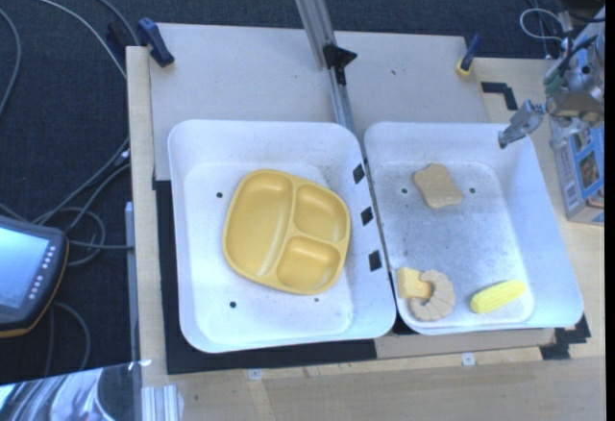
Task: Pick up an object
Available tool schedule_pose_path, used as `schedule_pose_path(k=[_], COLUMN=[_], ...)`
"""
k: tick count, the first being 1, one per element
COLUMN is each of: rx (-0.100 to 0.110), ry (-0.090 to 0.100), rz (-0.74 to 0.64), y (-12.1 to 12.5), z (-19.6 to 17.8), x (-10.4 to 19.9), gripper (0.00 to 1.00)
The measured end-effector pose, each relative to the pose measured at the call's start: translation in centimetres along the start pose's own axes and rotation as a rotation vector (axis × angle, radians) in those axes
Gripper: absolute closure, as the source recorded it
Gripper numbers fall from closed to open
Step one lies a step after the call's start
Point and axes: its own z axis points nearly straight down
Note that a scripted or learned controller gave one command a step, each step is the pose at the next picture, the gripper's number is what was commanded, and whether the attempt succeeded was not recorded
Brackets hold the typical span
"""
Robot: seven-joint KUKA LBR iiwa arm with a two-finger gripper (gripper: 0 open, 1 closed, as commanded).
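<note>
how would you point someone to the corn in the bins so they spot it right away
Start at the right bin, the one without the yellow divided tray. Go to its near right corner, where the corn cob lies alone. It is bright yellow and long, unlike the round tan piece beside it and the tan bread slice farther back.

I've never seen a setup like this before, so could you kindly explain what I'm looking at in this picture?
One camera fixed above a bench looks down at a slant on two shallow white bins side by side. The left white bin holds a yellow plastic tray with three compartments. The right white bin holds a tan bread-like slice, a round beige ridged biscuit-like piece with a small yellow wedge touching it, and a yellow toy corn cob. At the right edge, the robot arm's gripper hovers over the right bin's far corner, holding nothing.
</note>
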Motion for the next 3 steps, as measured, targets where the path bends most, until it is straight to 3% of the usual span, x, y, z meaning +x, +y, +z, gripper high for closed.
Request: schedule_pose_path(k=[1, 3], rx=[0.0, 0.004], ry=[-0.001, 0.001], rz=[0.0, 0.0], y=[0.0, 1.5], z=[0.0, 9.6], x=[0.0, 0.1], gripper=[0.0, 0.0])
